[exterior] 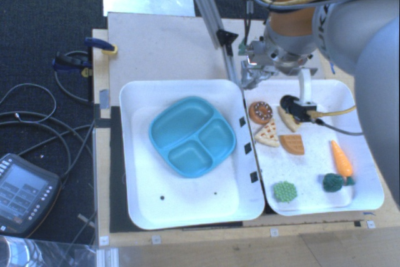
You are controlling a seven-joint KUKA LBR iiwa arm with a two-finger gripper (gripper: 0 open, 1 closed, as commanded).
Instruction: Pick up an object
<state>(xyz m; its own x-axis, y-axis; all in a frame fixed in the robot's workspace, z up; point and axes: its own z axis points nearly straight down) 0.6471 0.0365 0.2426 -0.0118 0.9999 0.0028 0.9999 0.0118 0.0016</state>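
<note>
Lying in the right bin [369, 197], the carrot [341, 159] points its tip toward 11 o'clock (long axis near vertical); gripper [253, 78] at the bin's 11 o'clock corner, state unclear, dark carpet around the bench

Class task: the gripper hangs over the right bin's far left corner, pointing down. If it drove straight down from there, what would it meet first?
Probably bare bin floor. The gripper hangs over the right bin near its far left corner; the donut lies just nearer the camera. Depth is unclear, so it might clip the donut.
</note>
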